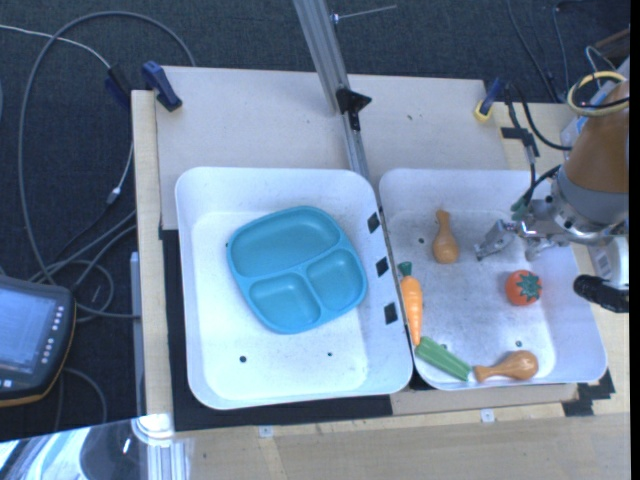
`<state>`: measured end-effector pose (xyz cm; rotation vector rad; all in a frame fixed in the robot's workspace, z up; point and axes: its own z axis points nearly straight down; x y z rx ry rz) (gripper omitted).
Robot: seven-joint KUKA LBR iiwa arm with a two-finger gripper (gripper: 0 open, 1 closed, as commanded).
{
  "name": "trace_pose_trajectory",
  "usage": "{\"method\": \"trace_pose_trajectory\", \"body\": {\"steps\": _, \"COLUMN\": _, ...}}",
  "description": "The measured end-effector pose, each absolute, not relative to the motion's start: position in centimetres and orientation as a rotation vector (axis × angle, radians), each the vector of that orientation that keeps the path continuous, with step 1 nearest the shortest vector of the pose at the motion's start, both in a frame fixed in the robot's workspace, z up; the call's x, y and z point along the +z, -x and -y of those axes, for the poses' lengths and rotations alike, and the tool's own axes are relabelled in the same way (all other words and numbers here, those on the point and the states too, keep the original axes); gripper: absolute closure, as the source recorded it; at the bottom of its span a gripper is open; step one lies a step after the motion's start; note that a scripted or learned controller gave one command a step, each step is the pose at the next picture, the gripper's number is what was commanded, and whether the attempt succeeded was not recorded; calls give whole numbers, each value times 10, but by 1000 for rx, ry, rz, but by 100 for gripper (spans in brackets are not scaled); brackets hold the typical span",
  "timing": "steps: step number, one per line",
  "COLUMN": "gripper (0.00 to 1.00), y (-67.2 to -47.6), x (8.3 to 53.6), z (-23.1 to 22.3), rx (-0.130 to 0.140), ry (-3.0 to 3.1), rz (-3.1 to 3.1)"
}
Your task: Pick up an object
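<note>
while the gripper hangs open and holding nothing over the right bin, a tomato sits nearby.

Claw hangs low, arm reaching from right.

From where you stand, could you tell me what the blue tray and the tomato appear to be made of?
The blue divided tray looks like moulded plastic with a smooth, slightly matte finish: uniform colour, rounded compartment ridges. The tomato appears to be toy plastic, possibly rubbery; its even red-orange surface and flat green top suggest so, though it is too small to be sure.
</note>
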<state>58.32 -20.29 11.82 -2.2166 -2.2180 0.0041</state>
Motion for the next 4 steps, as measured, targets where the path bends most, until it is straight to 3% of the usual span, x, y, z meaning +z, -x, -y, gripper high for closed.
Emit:
{"method": "trace_pose_trajectory", "body": {"steps": 1, "gripper": 0, "y": -583, "x": 91, "z": 202, "rx": 4, "ry": 2217, "rz": 2219}}
{"method": "trace_pose_trajectory", "body": {"steps": 2, "gripper": 100, "y": -584, "x": 104, "z": 202, "rx": -2, "ry": 2220, "rz": 2222}}
{"method": "trace_pose_trajectory", "body": {"steps": 4, "gripper": 100, "y": -592, "x": 223, "z": 200, "rx": -6, "ry": 2225, "rz": 2229}}
